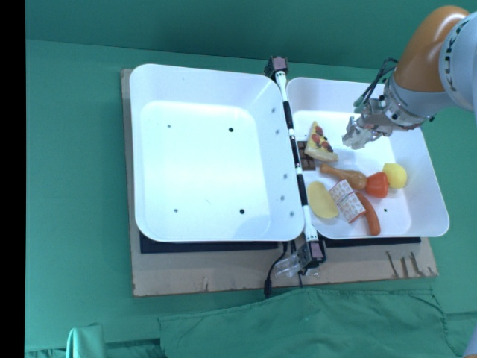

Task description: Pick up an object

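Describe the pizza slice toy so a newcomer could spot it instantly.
Look in the right-hand white bin, near its left wall. The flat yellow triangular pizza slice with red dots lies there, left of the gripper. Its neighbours are rounded; it alone is a wedge.

green cloth (74,162) covers the bench under a brown cardboard sheet (209,278).

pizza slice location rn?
The pizza slice lies in the right bin, near its left wall beside the divider, just left of the gripper and above the drumstick.
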`<state>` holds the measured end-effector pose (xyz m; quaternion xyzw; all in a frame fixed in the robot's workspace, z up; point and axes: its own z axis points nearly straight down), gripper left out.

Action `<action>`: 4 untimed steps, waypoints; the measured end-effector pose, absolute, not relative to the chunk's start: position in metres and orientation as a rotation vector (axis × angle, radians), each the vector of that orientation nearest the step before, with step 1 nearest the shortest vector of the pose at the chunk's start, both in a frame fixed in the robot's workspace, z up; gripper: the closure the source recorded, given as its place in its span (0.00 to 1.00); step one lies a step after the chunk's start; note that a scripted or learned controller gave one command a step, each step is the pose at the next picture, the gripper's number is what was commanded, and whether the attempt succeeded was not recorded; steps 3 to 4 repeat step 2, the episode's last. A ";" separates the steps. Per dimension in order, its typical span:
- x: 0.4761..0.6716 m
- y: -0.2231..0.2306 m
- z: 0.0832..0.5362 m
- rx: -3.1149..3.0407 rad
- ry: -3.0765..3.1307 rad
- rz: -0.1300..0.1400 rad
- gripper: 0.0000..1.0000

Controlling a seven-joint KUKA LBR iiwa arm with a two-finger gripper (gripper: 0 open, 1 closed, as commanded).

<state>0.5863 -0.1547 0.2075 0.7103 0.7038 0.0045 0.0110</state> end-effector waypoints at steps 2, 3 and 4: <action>0.588 -0.152 0.323 2.216 2.210 0.009 1.00; 0.588 -0.152 0.323 2.216 2.210 0.009 1.00; 0.588 -0.152 0.323 2.216 2.210 0.009 1.00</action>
